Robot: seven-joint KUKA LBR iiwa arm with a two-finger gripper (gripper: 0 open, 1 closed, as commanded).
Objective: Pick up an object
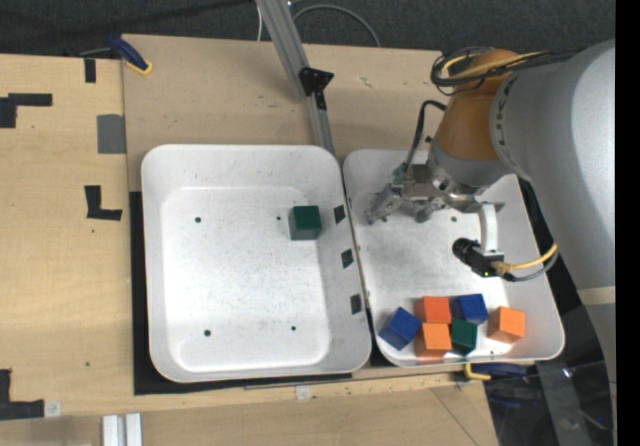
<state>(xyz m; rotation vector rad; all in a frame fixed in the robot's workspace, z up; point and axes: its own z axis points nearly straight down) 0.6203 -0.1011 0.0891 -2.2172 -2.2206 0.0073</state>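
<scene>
While six small blocks (445,324) cluster at the right bin's (530,234) near edge, the claw (385,206) hovers empty above its far end, fingers spread. It should probably centre over an outlying block before descending.

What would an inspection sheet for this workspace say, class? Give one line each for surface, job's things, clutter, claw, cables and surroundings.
Surface: wooden bench bearing left bin and right bin.
Job's things: green block alone in left bin; block cluster, blue, orange and green, at right bin's near edge.
Clutter: nothing seen.
Claw: claw over right bin's far part, apart from the cluster.
Cables: black cable beside the wrist.
Surroundings: metal pole; black tape marks.
</scene>
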